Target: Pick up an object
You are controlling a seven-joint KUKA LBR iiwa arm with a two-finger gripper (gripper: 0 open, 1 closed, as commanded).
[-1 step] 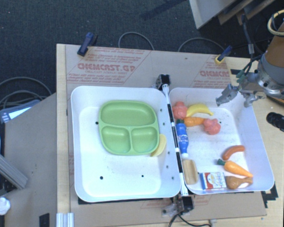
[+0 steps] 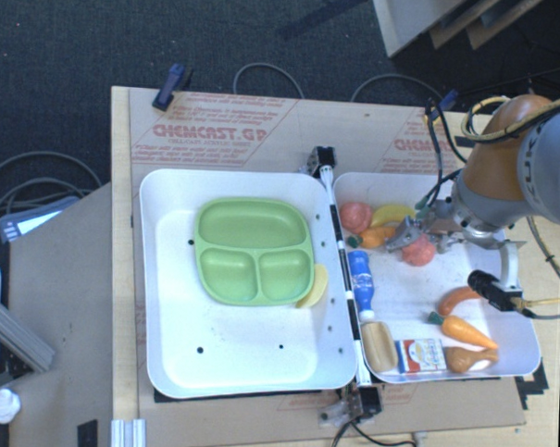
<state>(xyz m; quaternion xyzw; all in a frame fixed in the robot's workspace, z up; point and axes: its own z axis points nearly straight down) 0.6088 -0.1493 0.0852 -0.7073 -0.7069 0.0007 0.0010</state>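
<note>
Left white bin point(image 2: 166, 287): green three-compartment plastic tray point(image 2: 254, 251) central, bare floor toward 6 o'clock. Right white bin point(image 2: 524, 354): blue tube point(image 2: 359, 279) along the 9 o'clock wall. Gripper point(image 2: 411, 237), finger spread unreadable, touching pink-red round toy point(image 2: 419, 253); orange carrot point(image 2: 470, 332) at 5 o'clock.

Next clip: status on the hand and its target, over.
Hand low in right bin, fingers unclear. Red ball beside it, not gripped. Yellow banana and orange piece crowd close.
</note>
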